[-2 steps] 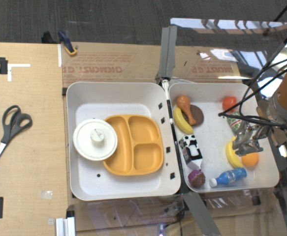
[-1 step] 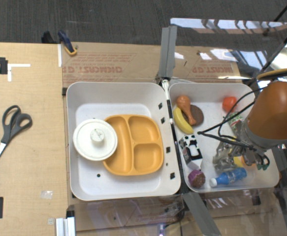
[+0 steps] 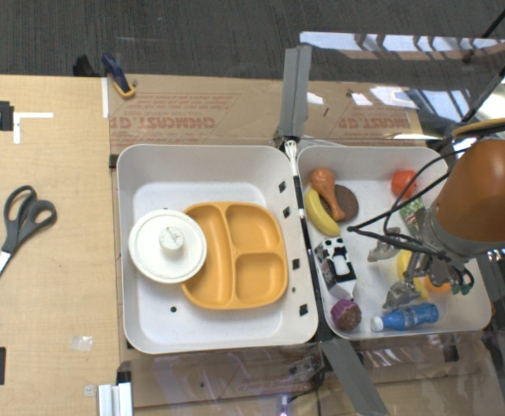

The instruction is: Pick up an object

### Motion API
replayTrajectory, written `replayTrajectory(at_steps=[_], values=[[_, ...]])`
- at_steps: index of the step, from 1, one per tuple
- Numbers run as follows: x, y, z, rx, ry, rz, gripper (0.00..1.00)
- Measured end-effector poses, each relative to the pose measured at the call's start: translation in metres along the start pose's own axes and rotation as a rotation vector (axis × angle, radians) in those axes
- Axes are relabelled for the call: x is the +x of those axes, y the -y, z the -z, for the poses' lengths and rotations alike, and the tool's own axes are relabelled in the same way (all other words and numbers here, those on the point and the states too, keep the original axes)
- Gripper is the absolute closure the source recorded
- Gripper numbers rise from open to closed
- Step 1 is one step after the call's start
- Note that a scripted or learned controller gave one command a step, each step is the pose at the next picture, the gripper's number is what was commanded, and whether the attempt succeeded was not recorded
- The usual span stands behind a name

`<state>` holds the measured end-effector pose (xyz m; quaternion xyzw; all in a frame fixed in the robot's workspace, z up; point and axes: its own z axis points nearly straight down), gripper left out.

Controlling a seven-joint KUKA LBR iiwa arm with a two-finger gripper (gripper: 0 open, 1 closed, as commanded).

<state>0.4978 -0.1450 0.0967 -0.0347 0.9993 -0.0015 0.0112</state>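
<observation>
Tool (image 3: 405,286) low in the right bin (image 3: 369,167), just beside the blue bottle (image 3: 405,319) (finger state cannot be told); nothing visibly lifted, so the pick remains undone.

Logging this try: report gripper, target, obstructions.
Gripper low in right bin, over blue bottle. Nothing visibly held. Yellow toy and cables crowd it.

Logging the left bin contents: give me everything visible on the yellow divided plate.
The yellow divided plate looks like matte plastic, rounded-square, with three compartments: one long one on its left side, two smaller ones on its right. It lies flat on the floor of the left bin, slightly rotated. All compartments look bare. A round white lid with a centre knob overlaps its left edge.
</observation>
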Motion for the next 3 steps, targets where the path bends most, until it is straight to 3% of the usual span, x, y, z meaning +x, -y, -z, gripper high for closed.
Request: replayTrajectory(at_steps=[1,2,3], values=[[0.000,0.000,0.009,0.000,-0.003,0.002,1.00],[-0.001,0.000,0.009,0.000,-0.001,0.002,0.00],[-0.044,-0.042,0.012,-0.003,-0.019,-0.114,0.00]])
